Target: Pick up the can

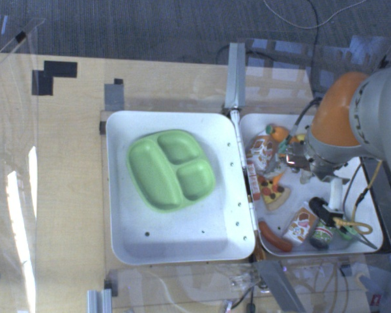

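Reaching looks like the step in hand: the pincer (288, 156), its state impossible to tell, hangs over the right bin (371, 204) among toy food, while the can (321, 235) lies near the front corner, so the next move calls for shifting there and descending.

Nothing here gives me a word, number or brand I can read. The carton (261, 154) in the right bin (371, 207) near my wrist carries red and white printed artwork, but the lettering is too small and blurred to make out. The smaller carton (301, 225) near the bin's front edge has similar print, equally unreadable. The can (321, 235) beside it has a label I cannot read.
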`<state>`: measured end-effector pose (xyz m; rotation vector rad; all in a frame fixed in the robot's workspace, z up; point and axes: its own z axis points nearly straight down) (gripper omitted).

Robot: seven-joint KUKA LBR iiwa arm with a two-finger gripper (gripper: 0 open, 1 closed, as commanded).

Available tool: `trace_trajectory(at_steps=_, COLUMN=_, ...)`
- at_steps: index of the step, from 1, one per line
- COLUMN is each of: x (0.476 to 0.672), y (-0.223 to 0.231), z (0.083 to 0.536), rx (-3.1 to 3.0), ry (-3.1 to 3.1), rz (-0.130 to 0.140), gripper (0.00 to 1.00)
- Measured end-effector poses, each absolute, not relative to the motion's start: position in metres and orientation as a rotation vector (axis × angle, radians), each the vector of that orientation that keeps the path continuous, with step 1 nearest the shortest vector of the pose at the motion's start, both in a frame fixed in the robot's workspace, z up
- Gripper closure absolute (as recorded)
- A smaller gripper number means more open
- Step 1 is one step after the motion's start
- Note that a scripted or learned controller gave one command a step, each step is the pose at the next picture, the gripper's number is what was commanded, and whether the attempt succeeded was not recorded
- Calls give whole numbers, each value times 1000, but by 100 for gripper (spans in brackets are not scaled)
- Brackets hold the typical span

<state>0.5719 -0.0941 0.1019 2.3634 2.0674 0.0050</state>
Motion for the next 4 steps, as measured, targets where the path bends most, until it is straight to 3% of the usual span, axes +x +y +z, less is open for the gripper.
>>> trace_trajectory(at_steps=1, x=506, y=-89, z=94, rx=2327, ry=2077, rz=33, gripper=0)
trace_trajectory(at_steps=2, x=534, y=-156, z=89, rx=2283, ry=2142, rz=11, gripper=0)
trace_trajectory(at_steps=3, x=639, y=-149, z=87, rx=2354, ry=2073, rz=7, gripper=0)
trace_trajectory(at_steps=4, x=585, y=-156, z=88, rx=2296, ry=2137, rz=7, gripper=0)
